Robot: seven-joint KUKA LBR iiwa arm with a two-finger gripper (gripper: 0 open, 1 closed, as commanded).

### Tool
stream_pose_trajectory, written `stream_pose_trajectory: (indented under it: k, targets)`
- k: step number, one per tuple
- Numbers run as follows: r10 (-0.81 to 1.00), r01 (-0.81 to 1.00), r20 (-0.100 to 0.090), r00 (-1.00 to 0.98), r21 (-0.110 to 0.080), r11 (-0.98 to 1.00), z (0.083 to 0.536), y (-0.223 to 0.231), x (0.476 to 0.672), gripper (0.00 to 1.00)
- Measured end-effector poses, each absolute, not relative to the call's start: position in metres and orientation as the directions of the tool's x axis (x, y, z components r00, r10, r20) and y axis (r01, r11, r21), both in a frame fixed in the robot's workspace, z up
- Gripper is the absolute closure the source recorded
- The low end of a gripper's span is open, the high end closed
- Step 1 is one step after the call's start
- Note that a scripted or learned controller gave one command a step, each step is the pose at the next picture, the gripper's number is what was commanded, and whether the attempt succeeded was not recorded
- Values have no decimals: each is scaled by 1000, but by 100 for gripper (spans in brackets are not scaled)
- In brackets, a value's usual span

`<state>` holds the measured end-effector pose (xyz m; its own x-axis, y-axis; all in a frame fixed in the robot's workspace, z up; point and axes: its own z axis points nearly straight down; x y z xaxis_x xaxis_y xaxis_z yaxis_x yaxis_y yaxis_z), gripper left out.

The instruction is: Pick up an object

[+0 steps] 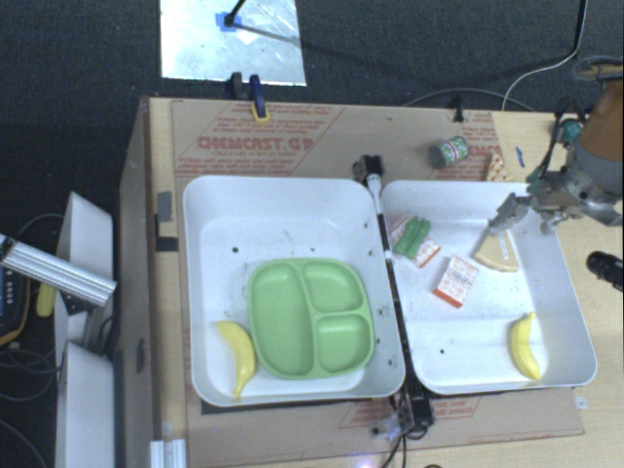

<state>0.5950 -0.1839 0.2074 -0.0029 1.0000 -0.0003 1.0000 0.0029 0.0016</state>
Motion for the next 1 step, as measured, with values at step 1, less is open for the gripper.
stream_pose_trajectory:
  k: [1]
  targets:
    - [1000, 1000, 0, -5, 1, 5, 175, -143, 570, 0]
